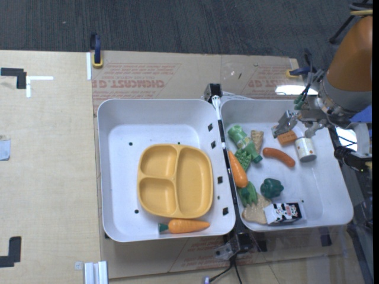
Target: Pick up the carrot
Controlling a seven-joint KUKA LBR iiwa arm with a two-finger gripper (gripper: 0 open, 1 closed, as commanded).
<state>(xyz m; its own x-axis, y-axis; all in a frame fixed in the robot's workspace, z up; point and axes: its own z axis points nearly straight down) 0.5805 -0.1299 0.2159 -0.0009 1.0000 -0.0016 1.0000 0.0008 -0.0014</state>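
One orange carrot with a green top lies in the left bin, along its front wall below the yellow plate. A second orange carrot lies in the right bin against the left wall, among green vegetables. My gripper hangs over the back of the right bin, far from both carrots. A small orange-brown block sits right below it; I cannot tell whether they touch.
A yellow three-part plate fills the middle of the left bin. The right bin holds a sausage, a white cylinder, broccoli, a milk carton, bread and green pieces.
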